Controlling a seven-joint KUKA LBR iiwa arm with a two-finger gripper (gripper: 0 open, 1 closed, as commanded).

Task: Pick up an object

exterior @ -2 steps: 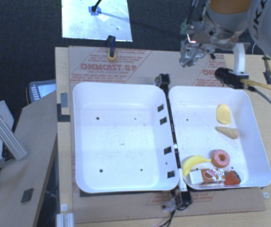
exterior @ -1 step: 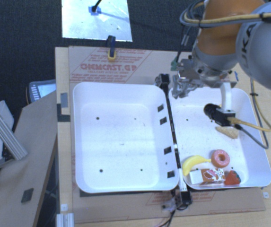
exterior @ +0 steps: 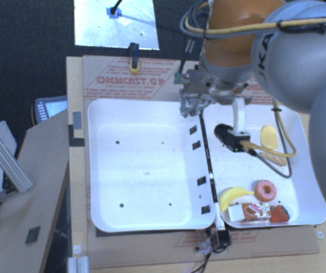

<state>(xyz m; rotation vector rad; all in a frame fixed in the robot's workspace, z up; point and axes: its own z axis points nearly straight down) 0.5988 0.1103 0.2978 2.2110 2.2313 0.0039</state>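
Observation:
My gripper [exterior: 192,108] hangs over the back of the divider between the two bins, under the orange wrist band. Nothing shows between its fingers. In the right bin [exterior: 305,152] lie a yellow banana [exterior: 233,196], a pink-frosted doughnut [exterior: 265,190], a red and white packet [exterior: 255,211] and a small red strawberry-like item [exterior: 280,213], all at the front. A pale yellow piece [exterior: 269,136] lies further back near the right wall.
The left bin [exterior: 137,164] stands beside the right one, its floor bare white. A black camera unit [exterior: 229,137] and yellow cable hang from the arm over the right bin. A yellow clamp [exterior: 134,58] sits at the bench's back edge.

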